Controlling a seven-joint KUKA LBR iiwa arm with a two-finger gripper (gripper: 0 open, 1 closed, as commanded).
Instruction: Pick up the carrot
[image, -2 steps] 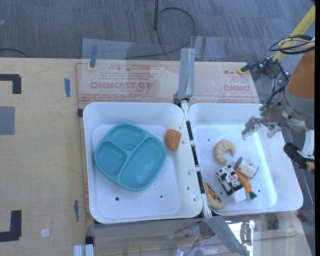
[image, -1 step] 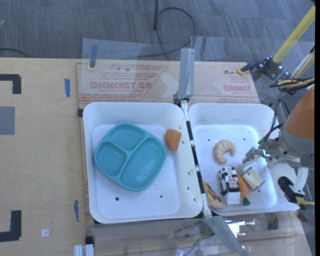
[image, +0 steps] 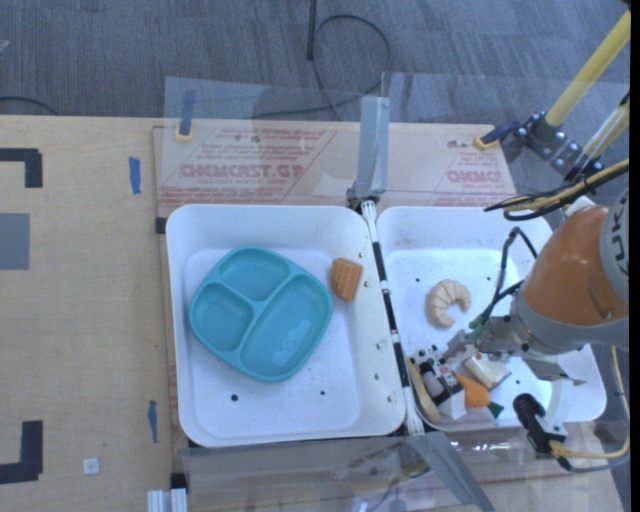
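1. Orange and small, the carrot lies at the near edge of the right bin, just right of a black-and-white object and just beneath a pale block. You see only a stub of it, so its full length is hard to judge.
2. Right above that cluster sits the claw, hanging from the grey arm that comes in from the right. You cannot tell from here how wide it is spread, or whether it has anything in it.
3. Expect the carrot to be a light toy: probably stiff, smooth and a bit slippery. Take it across its thicker middle, not the tapering tip, and mind the neighbours crowding it on both sides.
4. Farther back in the same bin lies a croissant, apart from the cluster.
5. In the left bin rests a teal divided plate, with a piece of bread just to its right, near the far wall.
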